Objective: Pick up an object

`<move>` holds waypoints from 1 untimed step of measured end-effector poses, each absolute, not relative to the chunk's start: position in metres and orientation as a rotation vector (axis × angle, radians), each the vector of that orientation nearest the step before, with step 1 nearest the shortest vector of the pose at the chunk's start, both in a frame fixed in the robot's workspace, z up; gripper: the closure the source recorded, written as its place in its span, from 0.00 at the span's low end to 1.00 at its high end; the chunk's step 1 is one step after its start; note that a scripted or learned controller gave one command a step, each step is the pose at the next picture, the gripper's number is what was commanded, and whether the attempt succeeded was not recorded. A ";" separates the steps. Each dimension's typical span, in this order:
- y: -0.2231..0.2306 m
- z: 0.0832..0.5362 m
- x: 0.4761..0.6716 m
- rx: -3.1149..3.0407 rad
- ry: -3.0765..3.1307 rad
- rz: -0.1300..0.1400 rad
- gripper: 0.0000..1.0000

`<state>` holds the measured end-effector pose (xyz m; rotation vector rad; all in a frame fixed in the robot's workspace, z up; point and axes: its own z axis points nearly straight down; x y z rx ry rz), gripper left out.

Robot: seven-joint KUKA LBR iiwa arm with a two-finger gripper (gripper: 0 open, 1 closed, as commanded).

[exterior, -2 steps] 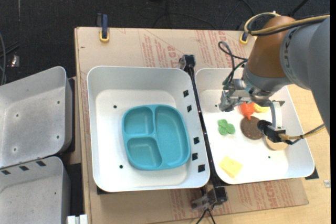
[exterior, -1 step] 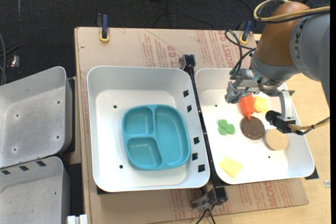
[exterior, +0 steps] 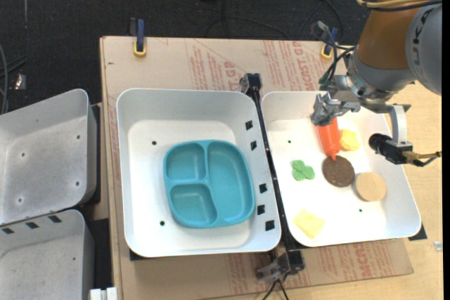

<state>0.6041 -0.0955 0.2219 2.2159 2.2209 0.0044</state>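
Orange carrot-shaped toy (exterior: 329, 140) in right bin (exterior: 402, 220), upper-middle of bin floor. Long axis approx up-down in the view, tilted a little: top end toward bin's far wall, bottom end leaning slightly right and pointing at brown disc (exterior: 339, 171). Bottom tip just beside disc's upper edge, contact can't be judged. Top end tucked under gripper (exterior: 325, 114), so taper direction unclear.

Gripper directly over carrot's top end, overlapping it from this angle. Grip state: can't tell, tip blocked by gripper body, so no saying whether carrot is clamped.

Yellow chunk (exterior: 349, 140) just beside carrot on its right, approx touching. Tan disc (exterior: 370, 187) lower right of brown disc, close to it. Green leafy piece (exterior: 303, 171) left of brown disc, apart from carrot. Pale yellow block (exterior: 309, 223) near bin's front edge, well apart from the rest.

Arm's orange band (exterior: 397, 7) at upper right, grey wrist below it. Black fitting w/ cable (exterior: 388, 145) hanging off wrist, right of yellow chunk.

Left bin (exterior: 133, 151) alongside, holding teal divided plate (exterior: 209, 183), three compartments, lying flat near centre. Black strip w/ clips (exterior: 261, 144) along seam between bins. Both bins on brown board (exterior: 190, 60); yellow clamp (exterior: 140, 46) at board's far left corner. Grey trays (exterior: 42, 144) off to left of bench.
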 end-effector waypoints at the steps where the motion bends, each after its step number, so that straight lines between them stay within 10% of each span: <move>1: -0.035 0.217 0.617 2.212 2.230 0.004 1.00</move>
